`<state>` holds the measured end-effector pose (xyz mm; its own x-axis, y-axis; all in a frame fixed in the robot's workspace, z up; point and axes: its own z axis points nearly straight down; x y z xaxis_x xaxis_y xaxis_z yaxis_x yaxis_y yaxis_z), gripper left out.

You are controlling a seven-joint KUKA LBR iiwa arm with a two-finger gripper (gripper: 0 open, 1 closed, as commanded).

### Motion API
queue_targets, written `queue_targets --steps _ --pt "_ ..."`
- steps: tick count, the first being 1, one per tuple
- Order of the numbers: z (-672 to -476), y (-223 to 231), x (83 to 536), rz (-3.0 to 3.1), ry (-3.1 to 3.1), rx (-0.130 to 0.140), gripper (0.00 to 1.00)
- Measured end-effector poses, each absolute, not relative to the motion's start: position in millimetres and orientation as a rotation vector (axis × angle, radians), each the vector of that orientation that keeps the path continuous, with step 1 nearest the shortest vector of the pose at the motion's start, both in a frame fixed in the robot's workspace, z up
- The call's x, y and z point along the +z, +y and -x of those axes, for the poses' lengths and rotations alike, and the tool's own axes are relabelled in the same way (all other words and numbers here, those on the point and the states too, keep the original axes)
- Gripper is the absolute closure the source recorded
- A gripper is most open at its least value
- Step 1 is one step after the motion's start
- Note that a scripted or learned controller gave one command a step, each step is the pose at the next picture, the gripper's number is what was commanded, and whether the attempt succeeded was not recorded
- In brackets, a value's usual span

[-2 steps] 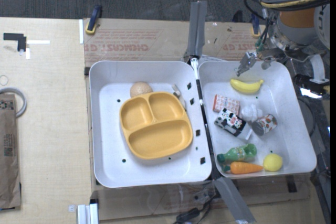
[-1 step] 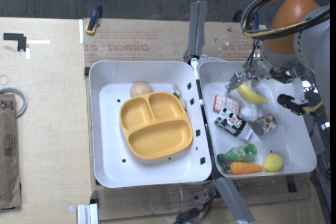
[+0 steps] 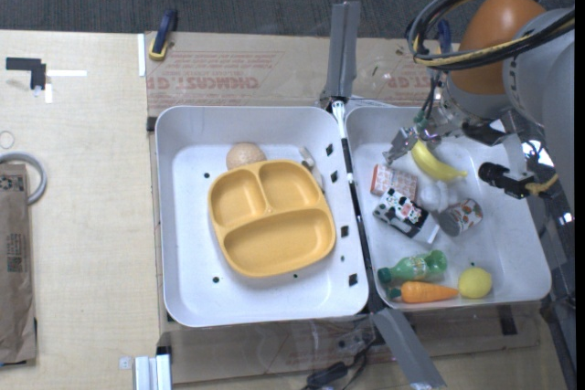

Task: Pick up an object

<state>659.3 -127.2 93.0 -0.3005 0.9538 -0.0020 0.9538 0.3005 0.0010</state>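
Seen from above, the right bin (image 3: 535,288) is the landmark; the grey arm (image 3: 539,59) reaches over its far edge; the gripper (image 3: 419,138) sits at its upper left corner, touching the banana (image 3: 435,162); whether the jaws are apart or together cannot be told; the curved banana may slip or nudge the packet (image 3: 393,181) beside it.

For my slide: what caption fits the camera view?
Arm's gripper over banana in right bin; yellow tray in left bin.
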Motion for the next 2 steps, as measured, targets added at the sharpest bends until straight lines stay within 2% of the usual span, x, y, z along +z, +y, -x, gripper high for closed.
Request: queue_targets --steps 1,2 --pt "-660.1 -128.8 103.7 -1.858 2.525 0.001 1.00" --pt "-659.6 -25.8 192.4 -1.428 2.794 0.000 1.00"
